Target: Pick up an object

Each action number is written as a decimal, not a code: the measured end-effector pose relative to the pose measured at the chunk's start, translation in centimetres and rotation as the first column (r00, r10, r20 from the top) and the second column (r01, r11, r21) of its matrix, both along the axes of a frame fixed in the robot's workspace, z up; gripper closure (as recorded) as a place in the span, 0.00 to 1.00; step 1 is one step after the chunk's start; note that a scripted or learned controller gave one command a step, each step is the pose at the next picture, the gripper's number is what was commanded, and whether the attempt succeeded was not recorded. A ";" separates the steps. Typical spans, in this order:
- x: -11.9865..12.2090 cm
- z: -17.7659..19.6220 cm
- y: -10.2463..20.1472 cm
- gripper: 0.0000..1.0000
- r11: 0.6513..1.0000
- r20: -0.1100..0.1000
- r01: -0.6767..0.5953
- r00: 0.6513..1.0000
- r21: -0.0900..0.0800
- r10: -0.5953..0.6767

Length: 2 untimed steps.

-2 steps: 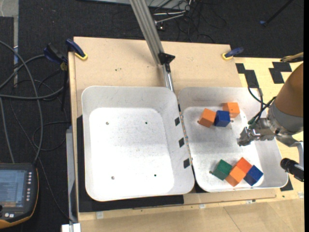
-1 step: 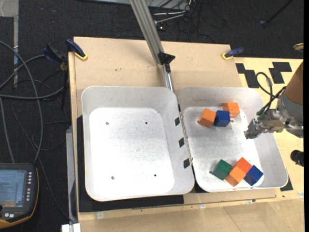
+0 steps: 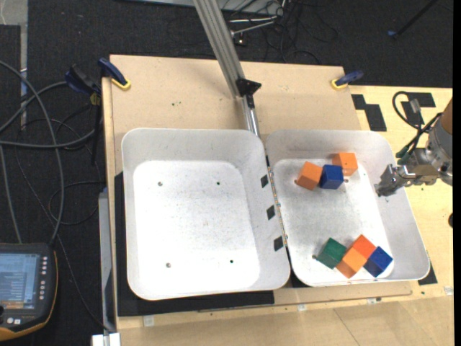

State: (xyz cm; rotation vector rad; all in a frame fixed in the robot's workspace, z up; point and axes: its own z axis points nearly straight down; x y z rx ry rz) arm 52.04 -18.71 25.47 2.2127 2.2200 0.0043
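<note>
The tool point(image 3: 385, 186) hovers at the right bin's point(image 3: 403, 215) rim (whether spread or closed, I cannot tell).

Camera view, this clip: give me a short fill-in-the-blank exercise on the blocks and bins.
1. All the blocks lie in the ____ bin.
2. The green block touches an ____ block.
3. The upper blue block sits between ____ orange blocks.
4. The gripper hovers at that bin's ____ edge.

Missing words: right; orange; two; right
</note>
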 end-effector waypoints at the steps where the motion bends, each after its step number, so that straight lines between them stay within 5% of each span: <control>1: 1.4 -0.9 4.4 1.00 1.000 -0.007 -0.004 1.000 0.004 0.004; 2: 3.0 -1.9 9.2 1.00 1.000 -0.008 -0.005 1.000 0.005 0.005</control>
